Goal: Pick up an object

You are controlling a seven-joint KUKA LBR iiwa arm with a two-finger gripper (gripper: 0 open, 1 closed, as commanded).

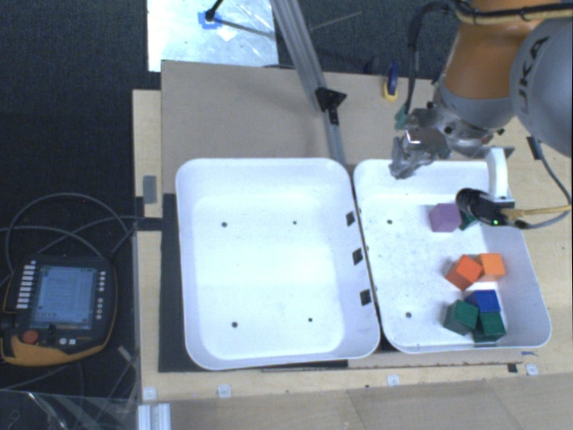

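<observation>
While the grey arm (501, 61) reaches in over the desk (251, 106), its end effector (407, 164) hangs above the far rim of the right bin (403, 267); whether it is spread or closed, I cannot tell, and nothing shows in its grip. Just below and to its right lies a purple block (443, 217), close beside a black fitting with a green light (479, 209). Farther below that sit two orange blocks (476, 269), touching each other, then a blue block (486, 300) and green blocks (473, 321) bunched in the bin's near corner. Left of the end effector lies the left bin (269, 267). Well away to the left rests a handheld control pendant (58, 307).
</observation>
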